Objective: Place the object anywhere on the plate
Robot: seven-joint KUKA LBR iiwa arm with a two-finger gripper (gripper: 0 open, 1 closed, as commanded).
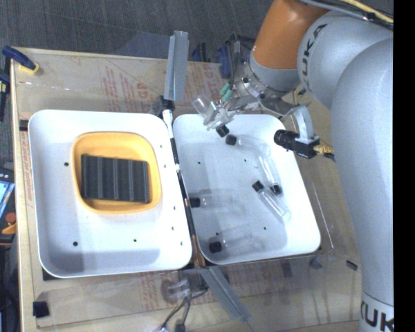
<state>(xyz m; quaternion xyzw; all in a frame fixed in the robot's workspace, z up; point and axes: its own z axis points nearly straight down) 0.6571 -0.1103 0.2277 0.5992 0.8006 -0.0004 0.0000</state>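
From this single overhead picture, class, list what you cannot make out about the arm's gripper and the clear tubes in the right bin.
- Two-finger gripper: small and blurred at the right white bin's far rim; whether it grips anything cannot be told.
- Clear plastic tubes with black caps: see-through against white; their exact number is uncertain.
- Yellow plate in the left bin: the nature of its dark ribbed centre is unclear.
- Grey arm: cut off by the picture's edges.

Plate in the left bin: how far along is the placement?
Done: nothing visibly; the yellow plate carries just its dark ribbed insert. In hand: the claw sits over the right bin's far-left corner with a clear vial at its tip; a firm grip isn't certain. Left: carry it to the plate; other vials lie in the bin.
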